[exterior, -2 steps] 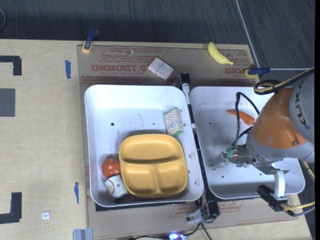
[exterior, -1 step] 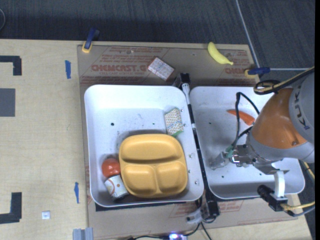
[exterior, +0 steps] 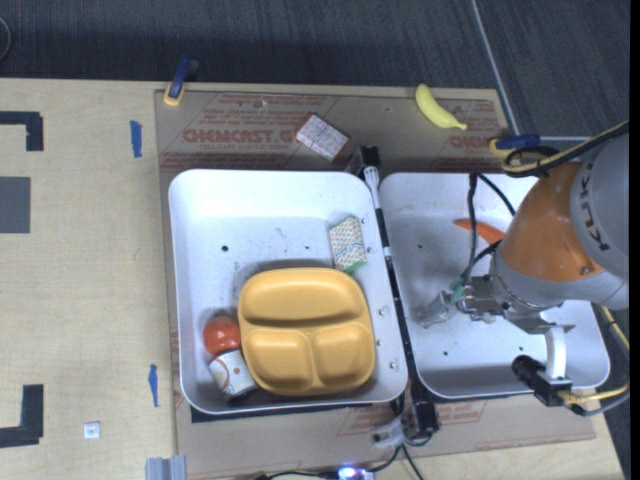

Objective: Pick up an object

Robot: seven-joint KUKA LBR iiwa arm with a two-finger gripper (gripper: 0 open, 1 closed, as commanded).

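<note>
Plainly nothing is lifted yet. The closest candidate is an orange piece (exterior: 472,227) lying on the floor of the right bin (exterior: 440,218), partly hidden behind the arm's orange band and cables. The gripper (exterior: 437,311) sits low over the bare middle of that bin, near the orange piece but apart from it, and no object shows in its grasp. Whether it stands open or closed I cannot tell from this slant.

Other things to pick lie in the left bin (exterior: 260,203): a large yellow compartment tray (exterior: 305,328), a red ball (exterior: 221,334) touching the tray's left edge, a small orange-and-white container (exterior: 232,372) just below the ball, and a patterned packet (exterior: 347,242) by the bin's right wall. A banana (exterior: 438,108) and a small box (exterior: 321,136) rest on the cardboard beyond both bins.

By my reading, the whole task remains: reach an object, close on it and raise it clear.
</note>
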